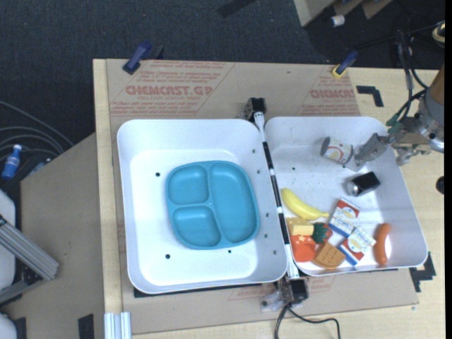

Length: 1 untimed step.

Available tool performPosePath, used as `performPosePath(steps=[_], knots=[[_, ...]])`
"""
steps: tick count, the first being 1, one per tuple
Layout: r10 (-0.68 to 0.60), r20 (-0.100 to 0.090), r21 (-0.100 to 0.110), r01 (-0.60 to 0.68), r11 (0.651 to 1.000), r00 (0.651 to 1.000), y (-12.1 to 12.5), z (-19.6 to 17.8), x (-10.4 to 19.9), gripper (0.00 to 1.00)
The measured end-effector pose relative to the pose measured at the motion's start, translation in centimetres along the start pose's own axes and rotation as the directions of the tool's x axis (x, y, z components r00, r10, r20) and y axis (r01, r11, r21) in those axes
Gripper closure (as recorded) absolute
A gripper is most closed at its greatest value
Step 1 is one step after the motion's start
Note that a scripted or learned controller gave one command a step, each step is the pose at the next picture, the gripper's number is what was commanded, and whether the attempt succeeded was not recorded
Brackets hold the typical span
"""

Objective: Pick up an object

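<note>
Near edge of the right bin (417, 242): a jumble of small toy foods. Orange-red sausage (382, 244), smooth and rounded, lies by the right wall. Left of it, 2 small printed cartons (346, 220), white with red and blue, flat and boxy, one just below the other. A brown cookie-like wedge (329, 256) touches a red chunk (304, 248); a yellow block (301, 228) and a green bit (321, 232) sit just above them. Yellow banana (302, 205), glossy plastic and curved, lies just beside the divider wall.

Left bin (134, 189), shallow white plastic with rounded corners, holds a blue plate (211, 203), matte, with 3 compartments and soft rectangular form.

Mid right bin: small black block (364, 183), boxy, alone on the white floor. Farther back, a small grey-white can (336, 150) with a printed label, on its side.

Gripper (370, 149), grey metal, reaches in from the right rim, just beside the can and above the black block. Cannot tell if the fingers are apart or together; nothing visibly between them.

The desk (176, 87) is tan board with red printed lettering and blue clamps at the far corners.
</note>
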<state>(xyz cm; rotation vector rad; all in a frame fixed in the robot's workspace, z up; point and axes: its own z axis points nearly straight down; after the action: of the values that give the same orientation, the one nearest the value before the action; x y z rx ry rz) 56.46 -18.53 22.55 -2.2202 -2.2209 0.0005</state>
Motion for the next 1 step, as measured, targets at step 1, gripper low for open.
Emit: performPosePath(steps=[1], knots=[[-0.005, -0.007, -0.002, 0.005, 1.0, 1.0, 3.17, 14.04, -2.87, 0.0]])
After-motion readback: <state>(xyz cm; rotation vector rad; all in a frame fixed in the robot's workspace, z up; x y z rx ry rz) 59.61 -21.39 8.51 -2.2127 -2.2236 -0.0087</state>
